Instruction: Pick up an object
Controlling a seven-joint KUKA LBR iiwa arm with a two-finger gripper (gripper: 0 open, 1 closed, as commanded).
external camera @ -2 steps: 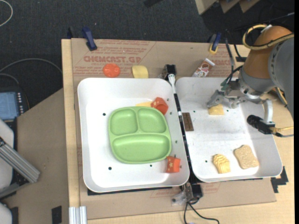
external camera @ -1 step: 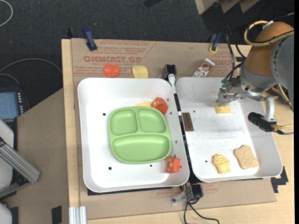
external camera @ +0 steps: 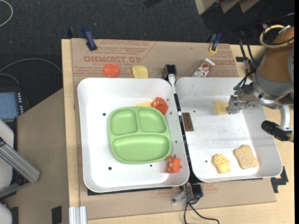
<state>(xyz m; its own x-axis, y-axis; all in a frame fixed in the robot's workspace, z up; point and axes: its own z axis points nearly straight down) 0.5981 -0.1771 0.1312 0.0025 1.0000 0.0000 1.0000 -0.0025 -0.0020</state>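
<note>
My end effector [external camera: 232, 107] hovered just right of the yellow block [external camera: 220, 107], reaching; whether it was spread I couldn't tell, and next came closing on it.

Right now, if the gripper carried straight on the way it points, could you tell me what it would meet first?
The gripper points toward the view's left, low over the right bin. First in that line would probably be the pale yellow block just beside it. Depth is hard to judge, so it may pass above it.
</note>
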